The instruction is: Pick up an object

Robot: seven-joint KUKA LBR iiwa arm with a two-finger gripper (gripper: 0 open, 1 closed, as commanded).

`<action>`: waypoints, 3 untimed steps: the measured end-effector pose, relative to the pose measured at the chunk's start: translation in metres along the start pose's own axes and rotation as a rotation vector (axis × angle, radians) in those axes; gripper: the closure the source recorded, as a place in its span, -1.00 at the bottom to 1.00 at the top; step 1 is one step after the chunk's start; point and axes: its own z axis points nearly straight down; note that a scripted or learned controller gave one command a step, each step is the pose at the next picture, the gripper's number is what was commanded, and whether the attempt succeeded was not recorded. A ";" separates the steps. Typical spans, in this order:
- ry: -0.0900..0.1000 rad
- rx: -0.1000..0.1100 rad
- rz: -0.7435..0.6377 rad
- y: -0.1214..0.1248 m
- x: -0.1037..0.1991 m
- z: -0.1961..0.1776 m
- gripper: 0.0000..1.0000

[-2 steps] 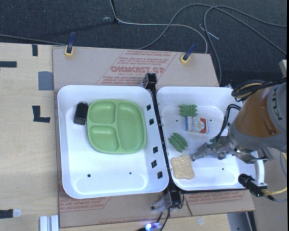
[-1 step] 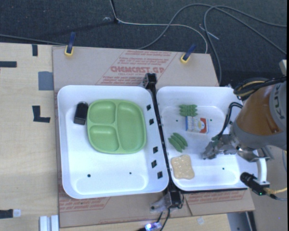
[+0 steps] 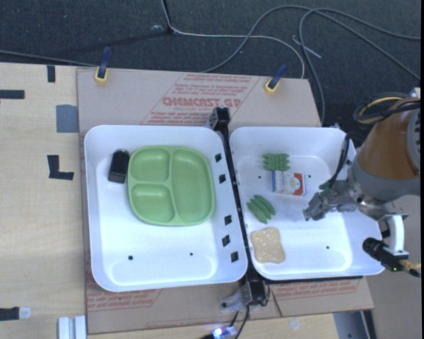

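Faintly, red "CHEMCAST" print crosses the cardboard sheet [image 3: 198, 99] behind both bins [image 3: 99, 210].

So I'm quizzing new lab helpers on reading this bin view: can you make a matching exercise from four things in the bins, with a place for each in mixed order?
Things:
1. green divided plate
2. black block
3. tan cracker
4. small carton

Places:
A. right bin, near its front edge by the divider
B. left bin, touching the plate's left rim
C. right bin, just below the upper green pea pod
D. middle of the left bin

Pairs: 1-D, 2-B, 3-A, 4-C
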 end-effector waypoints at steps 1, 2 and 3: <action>0.000 0.000 0.000 -0.005 0.008 -0.053 1.00; -0.001 -0.001 0.000 -0.004 0.008 -0.100 1.00; 0.002 0.005 -0.004 0.000 0.059 -0.087 1.00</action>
